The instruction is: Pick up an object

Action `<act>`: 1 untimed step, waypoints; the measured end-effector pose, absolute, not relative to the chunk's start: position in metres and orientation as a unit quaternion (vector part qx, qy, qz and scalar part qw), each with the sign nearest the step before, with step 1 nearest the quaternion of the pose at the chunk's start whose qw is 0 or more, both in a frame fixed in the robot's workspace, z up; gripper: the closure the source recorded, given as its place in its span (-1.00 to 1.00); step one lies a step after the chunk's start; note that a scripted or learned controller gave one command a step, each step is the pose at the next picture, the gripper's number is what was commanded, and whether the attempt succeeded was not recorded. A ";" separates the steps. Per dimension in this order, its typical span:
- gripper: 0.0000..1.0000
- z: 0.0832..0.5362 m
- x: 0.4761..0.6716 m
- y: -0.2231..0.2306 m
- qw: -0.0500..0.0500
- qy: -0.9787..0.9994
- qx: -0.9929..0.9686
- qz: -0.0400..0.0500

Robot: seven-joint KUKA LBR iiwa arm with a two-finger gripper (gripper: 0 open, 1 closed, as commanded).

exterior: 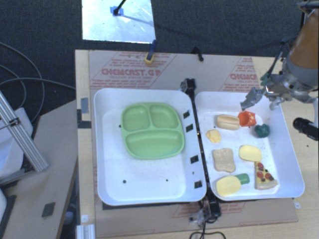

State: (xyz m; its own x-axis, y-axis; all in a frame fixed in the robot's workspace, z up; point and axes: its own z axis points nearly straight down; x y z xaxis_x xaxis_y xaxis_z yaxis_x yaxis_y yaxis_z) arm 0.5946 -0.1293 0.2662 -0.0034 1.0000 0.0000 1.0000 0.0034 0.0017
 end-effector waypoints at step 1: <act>-1.00 0.173 0.672 -0.170 0.003 0.709 0.705 0.001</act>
State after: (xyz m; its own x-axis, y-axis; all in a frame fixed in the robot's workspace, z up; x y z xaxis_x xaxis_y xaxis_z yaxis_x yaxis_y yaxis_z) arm 0.6715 -0.1697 0.1728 -0.0047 1.0000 -0.0025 1.0000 0.0048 0.0050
